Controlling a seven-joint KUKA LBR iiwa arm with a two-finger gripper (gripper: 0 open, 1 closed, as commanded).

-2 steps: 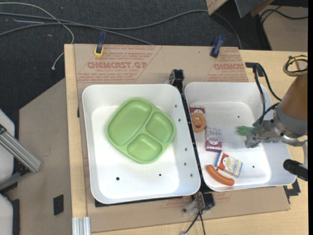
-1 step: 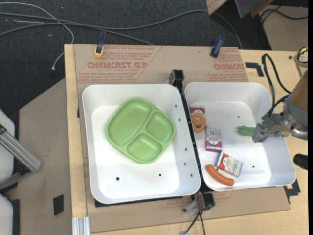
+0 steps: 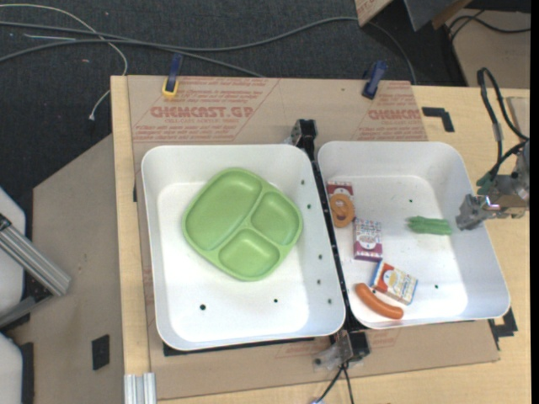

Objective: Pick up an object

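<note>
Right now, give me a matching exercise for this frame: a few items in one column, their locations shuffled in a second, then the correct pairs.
Items:
1. green divided plate
2. hot dog
3. green bean pod
4. bagel

Locations:
A. right bin, close to the gripper
B. right bin, near its front rim
C. left bin, middle
D. right bin, against its left wall

Pairs: 1-C, 2-B, 3-A, 4-D

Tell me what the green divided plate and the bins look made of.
Green divided plate: likely molded plastic, matte to satin, judging by its uniform color, rounded compartment ridges and soft highlights. Left bin and right bin: probably thin formed plastic, smooth and white, with rounded corners and a rolled rim; coated metal cannot be ruled out.
</note>
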